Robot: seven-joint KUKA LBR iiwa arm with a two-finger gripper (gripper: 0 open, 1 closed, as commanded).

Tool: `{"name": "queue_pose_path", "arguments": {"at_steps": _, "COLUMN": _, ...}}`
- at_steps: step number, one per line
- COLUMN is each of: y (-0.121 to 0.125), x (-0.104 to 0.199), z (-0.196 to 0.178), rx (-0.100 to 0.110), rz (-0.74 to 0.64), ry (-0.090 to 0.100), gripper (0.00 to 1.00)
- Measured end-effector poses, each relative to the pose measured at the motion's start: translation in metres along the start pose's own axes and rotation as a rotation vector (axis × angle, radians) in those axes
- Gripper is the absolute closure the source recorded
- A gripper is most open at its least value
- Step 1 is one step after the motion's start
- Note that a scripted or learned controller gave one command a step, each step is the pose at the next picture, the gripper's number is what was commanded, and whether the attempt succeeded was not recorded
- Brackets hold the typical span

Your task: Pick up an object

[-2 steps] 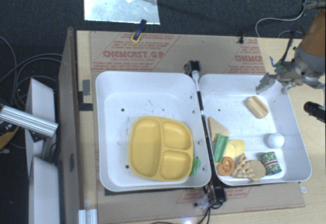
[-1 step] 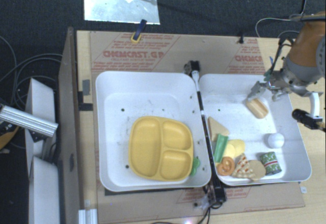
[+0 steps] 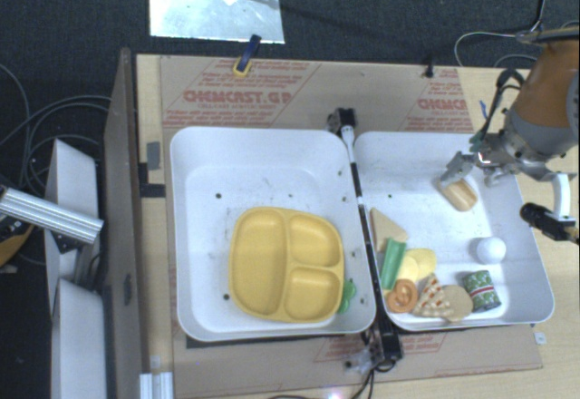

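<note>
Arm in over the right bin, gripper low by the bread roll.

I see the gripper at the bin's upper right part, right above the tan bread roll, maybe touching it; I can't tell how wide it stands or whether anything is gripped. Right bin load: roll up top, white ball near the right wall, and a cluster packed along the front-left corner – cheese wedge, green stick, yellow piece, orange slice, pizza slice, beige disc, green can. The bin's back-left area is bare floor, so that's the open room. Left bin holds a yellow divided tray toward the front, with a green bit wedged against the right wall beside it; the back half is bare.
</note>
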State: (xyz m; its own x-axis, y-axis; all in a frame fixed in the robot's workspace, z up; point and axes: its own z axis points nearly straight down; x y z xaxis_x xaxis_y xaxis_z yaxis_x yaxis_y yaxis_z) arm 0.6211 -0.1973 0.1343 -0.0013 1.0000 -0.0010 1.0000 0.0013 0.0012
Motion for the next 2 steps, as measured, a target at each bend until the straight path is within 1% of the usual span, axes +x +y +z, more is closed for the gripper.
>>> {"name": "queue_pose_path", "arguments": {"at_steps": 1, "y": 0.01, "x": -0.003, "z": 0.013, "rx": -0.002, "rz": -0.003, "ry": 0.0, "gripper": 0.0}}
{"name": "queue_pose_path", "arguments": {"at_steps": 2, "y": -0.006, "x": -0.01, "z": 0.013, "rx": 0.001, "rz": 0.001, "ry": 0.0, "gripper": 0.0}}
